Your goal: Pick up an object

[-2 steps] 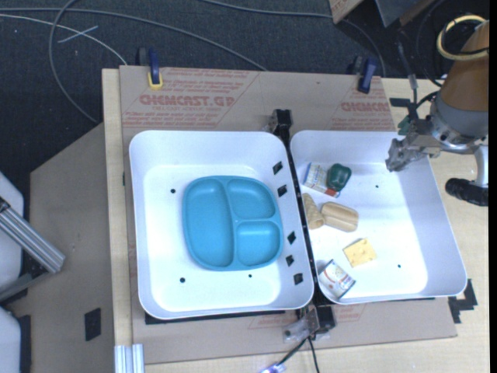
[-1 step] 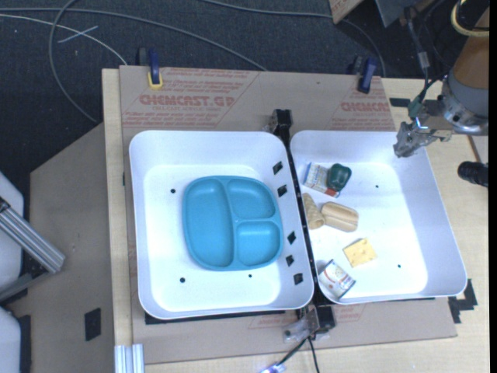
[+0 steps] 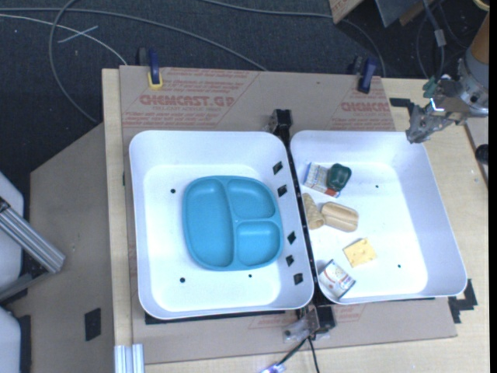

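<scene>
Bench (image 3: 116, 208) of brown board bearing two shallow white bins side by side. Left bin (image 3: 155, 270) holds a blue divided plate (image 3: 231, 222), lying flat near its centre. Right bin (image 3: 419, 231) holds the candidate objects, all gathered toward its left wall: a tan block (image 3: 340, 216) in the middle, touching a smaller tan piece (image 3: 312, 210) on its left; a dark green item (image 3: 338, 176) at the far side, resting against a small white packet (image 3: 317, 177); a yellow wedge (image 3: 359, 252) nearer; and a white crumpled wrapper (image 3: 335, 278) nearest, at the bin's near-left corner. The gripper (image 3: 423, 127) hangs over the far-right corner of the right bin, above the rim and well apart from every object; it carries nothing, and whether it is parted or closed cannot be told at this size. No pick has yet begun. Likely failure causes, as judged from this layout: the objects crowd the dividing wall, so a descent there may strike the rim or the clips along it; the touching tan pair and the green item on the packet invite a double or glancing grasp; the thin yellow wedge and the limp wrapper may slip free.
</scene>
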Motion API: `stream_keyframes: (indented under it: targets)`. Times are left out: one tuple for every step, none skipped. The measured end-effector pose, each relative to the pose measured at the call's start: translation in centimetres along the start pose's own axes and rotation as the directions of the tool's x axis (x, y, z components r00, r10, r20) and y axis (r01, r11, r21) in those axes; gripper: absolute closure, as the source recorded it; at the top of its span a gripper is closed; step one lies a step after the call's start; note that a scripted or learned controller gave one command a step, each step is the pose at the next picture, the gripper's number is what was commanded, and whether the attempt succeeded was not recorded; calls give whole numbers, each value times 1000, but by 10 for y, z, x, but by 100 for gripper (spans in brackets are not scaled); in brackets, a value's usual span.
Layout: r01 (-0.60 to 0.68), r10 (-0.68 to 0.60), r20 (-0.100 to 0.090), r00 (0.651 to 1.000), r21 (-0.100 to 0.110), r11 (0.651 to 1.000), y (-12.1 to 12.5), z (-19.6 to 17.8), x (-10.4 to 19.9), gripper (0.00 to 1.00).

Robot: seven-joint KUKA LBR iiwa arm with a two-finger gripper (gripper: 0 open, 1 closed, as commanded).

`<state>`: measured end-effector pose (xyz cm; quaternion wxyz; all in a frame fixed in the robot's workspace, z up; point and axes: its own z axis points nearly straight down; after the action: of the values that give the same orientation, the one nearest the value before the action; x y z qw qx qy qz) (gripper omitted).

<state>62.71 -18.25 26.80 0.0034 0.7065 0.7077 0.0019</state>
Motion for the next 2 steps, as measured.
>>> stream_keyframes:
  targets:
    - [3,-3,-6,1000,10,1000,-14,15,51,100]
    - [5,-4,-6,1000,9,1000,-24,8,106,100]
